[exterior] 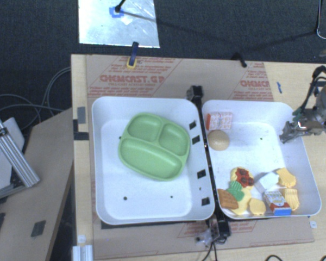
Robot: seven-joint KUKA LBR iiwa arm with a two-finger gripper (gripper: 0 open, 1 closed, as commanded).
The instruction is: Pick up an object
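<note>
In right bin [301, 162], round tan ball [219, 140]

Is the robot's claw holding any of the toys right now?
No, nothing is held. The gripper sits at the right bin's right rim with no toy between its fingers. The toys lie piled in the bin's near corner.

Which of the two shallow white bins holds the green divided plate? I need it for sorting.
The left shallow white bin holds the green divided plastic plate; the right shallow white bin contains small toy food items.
</note>
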